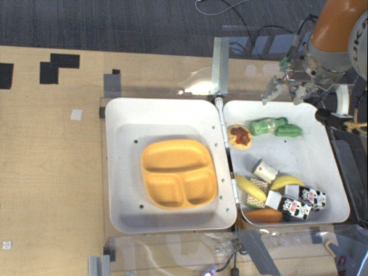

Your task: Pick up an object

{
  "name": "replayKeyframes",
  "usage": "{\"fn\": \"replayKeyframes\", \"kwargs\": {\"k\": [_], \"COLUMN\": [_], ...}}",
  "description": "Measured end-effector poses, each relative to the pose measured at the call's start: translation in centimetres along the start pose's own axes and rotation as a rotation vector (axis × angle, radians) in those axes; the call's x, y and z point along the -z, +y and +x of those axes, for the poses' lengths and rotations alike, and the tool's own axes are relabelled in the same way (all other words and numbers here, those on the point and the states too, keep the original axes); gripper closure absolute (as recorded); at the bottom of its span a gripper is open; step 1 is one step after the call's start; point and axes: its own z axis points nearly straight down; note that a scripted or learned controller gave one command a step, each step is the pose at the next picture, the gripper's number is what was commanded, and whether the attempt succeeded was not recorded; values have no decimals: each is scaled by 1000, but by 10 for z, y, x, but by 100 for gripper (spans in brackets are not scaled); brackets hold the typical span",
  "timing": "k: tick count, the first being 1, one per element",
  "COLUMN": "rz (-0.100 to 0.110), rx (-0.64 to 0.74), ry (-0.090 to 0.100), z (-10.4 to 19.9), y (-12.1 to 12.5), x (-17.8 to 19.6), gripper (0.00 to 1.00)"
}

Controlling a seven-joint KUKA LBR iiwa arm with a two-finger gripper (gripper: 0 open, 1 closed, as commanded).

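Hovering over the far edge of the right bin [339, 171], the gripper [283, 95] has its two fingers spread apart with nothing between them. Objects sit lower in that bin: a green bottle [268, 125] and a green pepper-ish thing [288, 131] near the far side, a little pizza [240, 135] by the left wall, then bananas [251, 187], a can [265, 171], and cartons [305, 202] crowding the near edge. A yellow divided tray [175, 173] lies mid left bin [123, 154].
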Motion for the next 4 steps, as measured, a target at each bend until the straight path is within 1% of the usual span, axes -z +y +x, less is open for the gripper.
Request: {"fn": "replayKeyframes", "kwargs": {"k": [1, 2, 3, 4], "rz": [1, 30, 26, 33], "rx": [111, 108, 175, 177], "ry": [0, 11, 1, 0], "z": [-60, -79, -78, -79], "y": [-12, 4, 5, 6], "x": [-139, -162, -162, -151], "gripper": [0, 0, 0, 100]}}
